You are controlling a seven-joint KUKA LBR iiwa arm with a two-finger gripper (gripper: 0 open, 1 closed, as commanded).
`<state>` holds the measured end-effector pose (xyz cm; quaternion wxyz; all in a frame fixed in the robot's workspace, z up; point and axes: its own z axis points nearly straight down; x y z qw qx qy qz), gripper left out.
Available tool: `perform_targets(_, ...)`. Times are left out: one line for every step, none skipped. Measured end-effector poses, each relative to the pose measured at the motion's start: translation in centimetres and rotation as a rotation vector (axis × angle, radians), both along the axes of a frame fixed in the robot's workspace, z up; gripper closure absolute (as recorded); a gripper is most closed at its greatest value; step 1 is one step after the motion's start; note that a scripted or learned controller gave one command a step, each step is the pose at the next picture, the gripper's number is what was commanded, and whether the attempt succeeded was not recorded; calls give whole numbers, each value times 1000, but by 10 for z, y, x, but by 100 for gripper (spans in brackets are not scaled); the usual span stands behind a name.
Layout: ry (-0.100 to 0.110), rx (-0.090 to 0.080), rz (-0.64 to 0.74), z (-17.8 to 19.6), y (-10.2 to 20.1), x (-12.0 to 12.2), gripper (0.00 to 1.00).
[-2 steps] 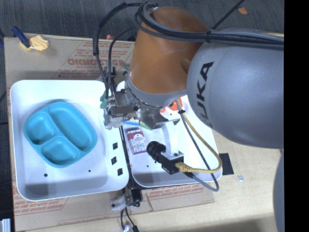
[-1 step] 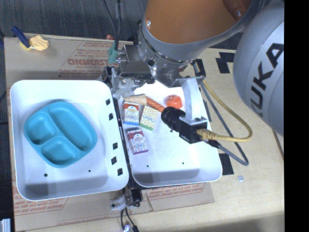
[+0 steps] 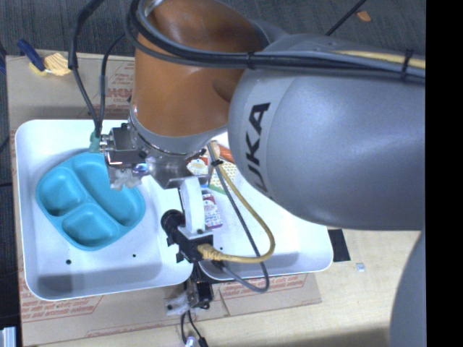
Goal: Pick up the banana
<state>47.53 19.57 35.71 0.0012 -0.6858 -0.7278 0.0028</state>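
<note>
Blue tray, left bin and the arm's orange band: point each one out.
Blue tray (image 3: pixel 87 201), camera view, its middle divider.
Left bin (image 3: pixel 43 280), camera view, bare floor near its front corner.
Orange band (image 3: pixel 181 63), camera view, its facing side.

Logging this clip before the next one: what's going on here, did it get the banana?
The KUKA arm hangs low over the two white bins, its wrist above the divider beside a blue sectioned tray in the left bin. A few small packaged items peek out under the arm in the right bin. I can't make out a banana, and no grasp can be confirmed.
</note>
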Motion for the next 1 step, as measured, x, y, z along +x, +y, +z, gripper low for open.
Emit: perform_targets(-4, 1, -84, 44, -80, 1, 100)
